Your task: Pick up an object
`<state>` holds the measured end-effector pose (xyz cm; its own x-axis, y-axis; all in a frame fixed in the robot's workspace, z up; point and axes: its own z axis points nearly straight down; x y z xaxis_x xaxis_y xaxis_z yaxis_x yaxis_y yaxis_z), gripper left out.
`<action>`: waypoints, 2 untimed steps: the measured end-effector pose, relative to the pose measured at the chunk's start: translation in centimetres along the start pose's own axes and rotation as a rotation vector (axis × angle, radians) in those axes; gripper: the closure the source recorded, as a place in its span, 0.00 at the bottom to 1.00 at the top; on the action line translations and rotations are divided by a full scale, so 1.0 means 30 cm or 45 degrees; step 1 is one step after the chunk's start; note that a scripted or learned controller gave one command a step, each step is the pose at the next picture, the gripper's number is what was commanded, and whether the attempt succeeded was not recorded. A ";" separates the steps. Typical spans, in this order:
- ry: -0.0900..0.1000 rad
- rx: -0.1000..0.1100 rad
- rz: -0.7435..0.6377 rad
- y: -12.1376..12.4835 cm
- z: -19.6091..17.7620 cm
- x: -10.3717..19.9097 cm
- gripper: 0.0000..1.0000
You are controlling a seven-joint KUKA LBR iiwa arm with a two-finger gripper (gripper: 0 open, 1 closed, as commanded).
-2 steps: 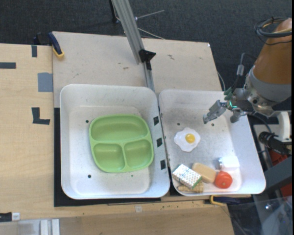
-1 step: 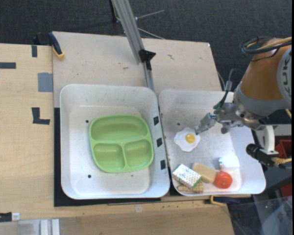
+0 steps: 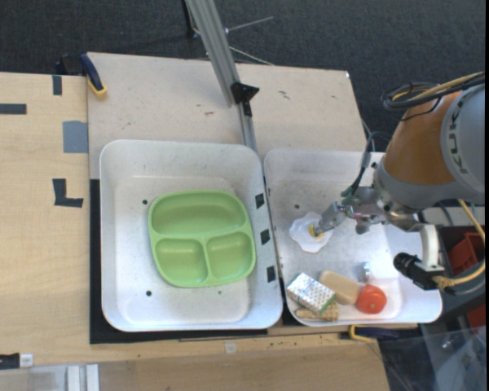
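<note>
My gripper (image 3: 346,220) hangs low over the middle of the right bin (image 3: 287,177), open, with nothing between its fingers. Its left finger (image 3: 330,217) reaches the edge of a white fried-egg toy (image 3: 304,235) with a yellow centre, lying on the bin floor. Along the bin's near edge lie a foil-wrapped box (image 3: 310,292), a tan block (image 3: 341,286), a cracker (image 3: 327,311) and a red tomato (image 3: 372,300). The grey arm with its orange band (image 3: 420,149) comes in from the right.
A green three-part plate (image 3: 202,237) lies in the left bin (image 3: 114,218). A metal pole (image 3: 216,43) slants up from the divider between the bins. Black cables and a connector (image 3: 416,270) hang at the right bin's right side.
</note>
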<state>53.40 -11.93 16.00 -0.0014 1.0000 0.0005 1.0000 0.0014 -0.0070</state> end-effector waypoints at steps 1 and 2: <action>0.000 0.000 0.001 0.014 0.172 -0.026 0.00; -0.001 -0.004 -0.002 0.017 0.130 -0.024 1.00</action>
<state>53.88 -12.64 12.11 -0.0031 1.0000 -0.0002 1.0000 0.0031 -0.0037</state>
